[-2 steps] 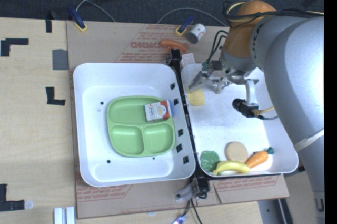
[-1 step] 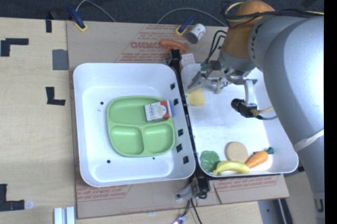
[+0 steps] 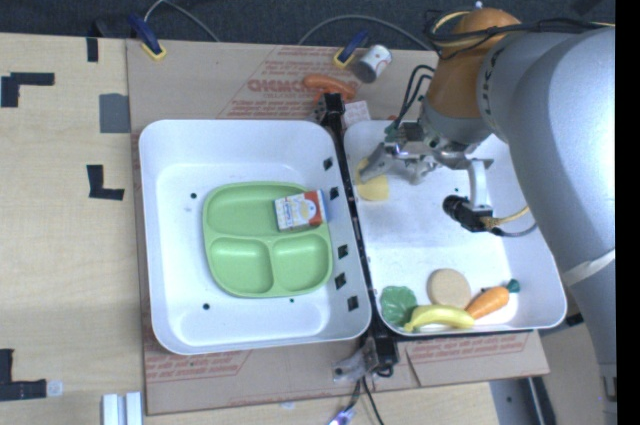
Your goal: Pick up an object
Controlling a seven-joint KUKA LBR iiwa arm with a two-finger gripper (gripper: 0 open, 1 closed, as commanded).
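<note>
My gripper is low over the upper left part of the right bin, close to the divider between the bins. A small pale yellow piece lies on the bin floor just below and left of it; whether they touch is unclear. At the front of the same bin lie a green broccoli-like piece, a yellow banana, a round beige piece and an orange carrot. In the left bin a green divided plate carries a small carton.
The grey arm with its orange band covers the right bin's upper right side. A black cable fitting hangs over the bin's middle. Behind the bins, on the cardboard, lie an orange-red piece and a small white cylinder.
</note>
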